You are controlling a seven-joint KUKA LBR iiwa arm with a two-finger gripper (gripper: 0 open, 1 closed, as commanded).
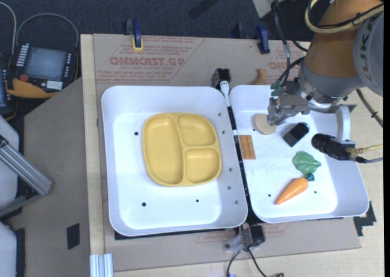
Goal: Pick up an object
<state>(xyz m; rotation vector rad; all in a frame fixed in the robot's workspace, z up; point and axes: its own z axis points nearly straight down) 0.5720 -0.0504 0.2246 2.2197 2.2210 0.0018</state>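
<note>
- Two shallow white bins side by side on a brown tabletop (152,56): left bin (116,147) and right bin (347,193).
- In the left bin, near its centre, a yellow divided plate (181,147) with three compartments, lying flat.
- Grey arm with orange band (341,22) reaching in from 3 o'clock, wrist hanging over the 12 o'clock part of the right bin.
- Hand (274,117) pointing down at the 10 o'clock part of the right bin, directly over a small tan round piece (263,126) and seemingly touching or just above it.
- Cannot tell whether the hand is open or closed; nothing seen clearly gripped.
- Just beside the hand at 4 o'clock, a small black block (295,133), tilted, lying on the bin floor.
- Towards 5 o'clock of the right bin, an orange carrot (291,191) lying at a slant, its thick end touching a green leafy piece (305,161) just above it.
- Along the right bin's 9 o'clock edge, a small brown rectangular piece (246,147), lying flat near the divide between bins.
- Black cylindrical fitting (329,145) with cable at 3 o'clock of the right bin, beside the green leafy piece.
- Off the tabletop at 10 o'clock, a handheld control pendant (42,65) with a dark screen.
</note>
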